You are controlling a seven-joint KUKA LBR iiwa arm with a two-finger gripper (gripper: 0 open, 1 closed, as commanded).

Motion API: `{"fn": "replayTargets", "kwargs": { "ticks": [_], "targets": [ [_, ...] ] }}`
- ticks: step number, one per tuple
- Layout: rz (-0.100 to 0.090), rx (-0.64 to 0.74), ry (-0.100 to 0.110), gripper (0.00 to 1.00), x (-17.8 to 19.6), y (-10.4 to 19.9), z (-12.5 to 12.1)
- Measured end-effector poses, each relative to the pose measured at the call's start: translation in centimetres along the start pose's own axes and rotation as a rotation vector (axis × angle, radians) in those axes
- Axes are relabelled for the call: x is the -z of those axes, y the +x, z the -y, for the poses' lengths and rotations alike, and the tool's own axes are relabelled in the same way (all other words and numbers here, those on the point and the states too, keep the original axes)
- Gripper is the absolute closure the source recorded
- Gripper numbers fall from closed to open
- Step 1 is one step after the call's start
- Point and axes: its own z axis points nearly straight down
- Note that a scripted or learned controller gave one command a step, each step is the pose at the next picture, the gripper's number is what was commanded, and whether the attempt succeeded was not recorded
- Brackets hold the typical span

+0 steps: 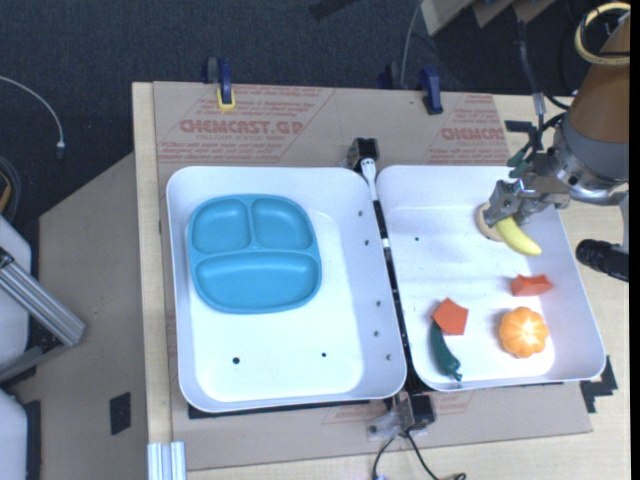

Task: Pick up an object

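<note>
Hand point(503, 208) is hovering low over the banana point(520, 236) just beneath it, finger spread indiscernible; the lift is, seemingly, remaining to be done

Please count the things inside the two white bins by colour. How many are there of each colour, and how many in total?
Blue: 1, the divided plate
Yellow: 1, the banana
Orange: 1, the round fruit
Red-orange: 2, the larger block and the smaller block
Dark green: 1, the long vegetable
Total: 6

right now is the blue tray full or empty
Empty: all three compartments of the blue tray show bare blue, lying flat in the left bin.
</note>
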Motion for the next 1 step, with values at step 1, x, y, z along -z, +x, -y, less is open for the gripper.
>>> {"fn": "replayTargets", "kwargs": {
  "ticks": [1],
  "targets": [
    [0.000, 0.001, 0.001, 1.00, -0.12, 6.17, 1.30]
  ]
}}
